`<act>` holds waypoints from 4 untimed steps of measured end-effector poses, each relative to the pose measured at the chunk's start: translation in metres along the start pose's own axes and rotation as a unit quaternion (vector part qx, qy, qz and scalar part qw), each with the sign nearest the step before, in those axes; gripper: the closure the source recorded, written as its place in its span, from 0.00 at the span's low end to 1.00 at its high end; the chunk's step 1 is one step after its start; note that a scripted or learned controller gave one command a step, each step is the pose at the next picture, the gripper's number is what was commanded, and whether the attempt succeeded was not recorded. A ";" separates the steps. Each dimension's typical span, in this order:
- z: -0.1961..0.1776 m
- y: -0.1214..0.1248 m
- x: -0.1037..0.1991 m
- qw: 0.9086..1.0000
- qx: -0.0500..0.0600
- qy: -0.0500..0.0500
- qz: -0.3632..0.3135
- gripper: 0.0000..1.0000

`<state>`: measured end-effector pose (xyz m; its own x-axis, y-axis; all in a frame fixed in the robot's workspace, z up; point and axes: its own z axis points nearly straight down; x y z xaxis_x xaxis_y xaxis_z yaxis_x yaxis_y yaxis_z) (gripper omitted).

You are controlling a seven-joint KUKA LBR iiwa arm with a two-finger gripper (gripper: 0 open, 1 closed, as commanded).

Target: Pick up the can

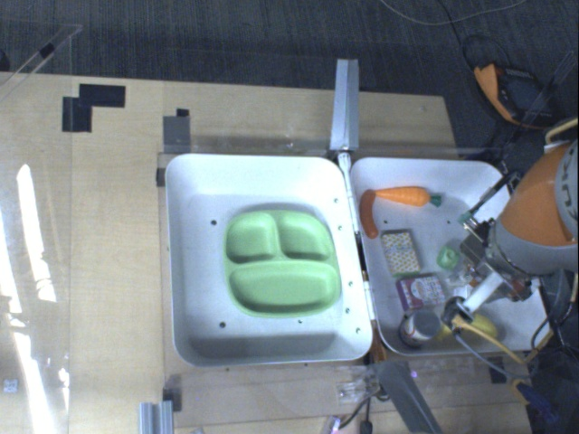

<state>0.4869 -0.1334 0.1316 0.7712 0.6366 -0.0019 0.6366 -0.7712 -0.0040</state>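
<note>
1. Nearest me, at the right bin's (389, 181) front edge, I see the can (417, 325): small, upright, dull grey metal with a dark top and a round rim. It's small and a bit blurred, no label readable.
2. Gripper (455, 312) sits just right of the can, nearly touching it. I cannot tell how far the fingers are spread or whether they have anything.
3. A banana (482, 327) lies just right of the gripper, near the front corner.
4. Just behind the can is a purple packet (422, 289), then a patterned grey packet (401, 250) further back.
5. A small green item (448, 259) sits beside the wrist.
6. At the back of the bin: carrot (402, 196) and a red-orange curved piece (368, 214) against the left wall.
7. Left bin (194, 188) holds a green divided tray (281, 260), flat, centred.
8. Arm's orange band (547, 202) is at the right.
</note>
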 end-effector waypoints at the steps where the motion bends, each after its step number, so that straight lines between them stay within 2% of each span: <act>1: -0.010 0.012 -0.006 0.999 0.000 0.000 -0.054 1.00; 2: -0.109 -0.025 0.022 1.000 -0.002 0.001 0.014 1.00; 3: -0.089 -0.042 0.036 0.998 -0.001 0.000 0.066 1.00; 4: -0.113 -0.032 0.117 0.998 -0.002 0.000 0.068 1.00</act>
